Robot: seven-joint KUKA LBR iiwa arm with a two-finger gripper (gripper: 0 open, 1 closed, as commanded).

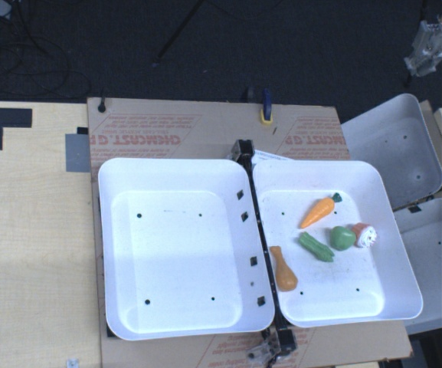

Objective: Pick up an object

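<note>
Pincer [426, 50] is, as far as I can judge, the small grey shape high at 1 o'clock of the view. It is over the dark background and well apart from both bins. It is too small and blurred, so I cannot tell how wide it stands or whether it has hold of anything.

All the objects lie in the right bin [404, 282]. An orange carrot [318, 211] lies tilted near the bin's middle, its green end toward 1 o'clock. At 6 o'clock from the carrot I see a long green vegetable [315, 247]. Just beside this, at 2 o'clock from it, is a round green piece [342, 238], and it touches a red and white piece [364, 235] at its 3 o'clock side. A tan, pear-like piece [283, 269] lies near the bin's 8 o'clock part, close to the wall between the bins.

At 9 o'clock of the right bin stands the left bin [106, 244]. Both bins rest on a brown cardboard sheet [175, 133].
</note>
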